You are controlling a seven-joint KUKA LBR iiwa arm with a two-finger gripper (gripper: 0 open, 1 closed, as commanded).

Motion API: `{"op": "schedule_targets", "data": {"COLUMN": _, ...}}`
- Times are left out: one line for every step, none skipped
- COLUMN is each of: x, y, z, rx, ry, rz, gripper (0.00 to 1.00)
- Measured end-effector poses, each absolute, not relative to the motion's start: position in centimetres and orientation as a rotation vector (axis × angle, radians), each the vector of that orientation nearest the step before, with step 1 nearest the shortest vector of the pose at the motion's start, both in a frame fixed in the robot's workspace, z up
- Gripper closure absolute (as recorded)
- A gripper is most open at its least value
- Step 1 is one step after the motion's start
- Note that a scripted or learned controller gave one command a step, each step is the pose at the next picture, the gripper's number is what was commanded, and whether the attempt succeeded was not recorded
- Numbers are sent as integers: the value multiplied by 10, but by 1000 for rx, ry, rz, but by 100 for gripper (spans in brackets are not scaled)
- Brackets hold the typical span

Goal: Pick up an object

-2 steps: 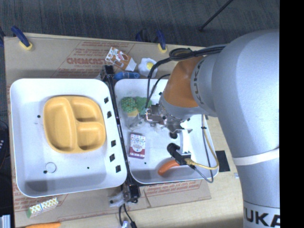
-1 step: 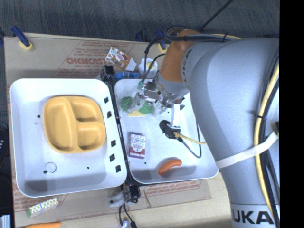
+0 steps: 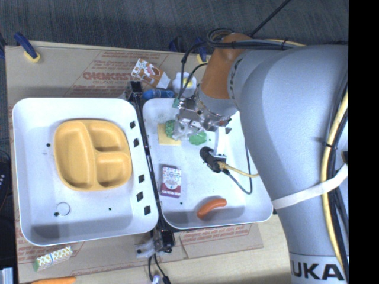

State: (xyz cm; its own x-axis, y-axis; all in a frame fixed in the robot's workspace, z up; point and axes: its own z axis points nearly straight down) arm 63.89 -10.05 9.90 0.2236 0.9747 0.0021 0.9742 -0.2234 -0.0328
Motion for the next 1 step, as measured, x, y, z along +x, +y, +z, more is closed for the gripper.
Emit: {"op": "schedule_targets", "data": {"x": 639, "y": -100, "z": 99, "rx": -2435, "ry": -1941, "rz": 30, "gripper": 0}}
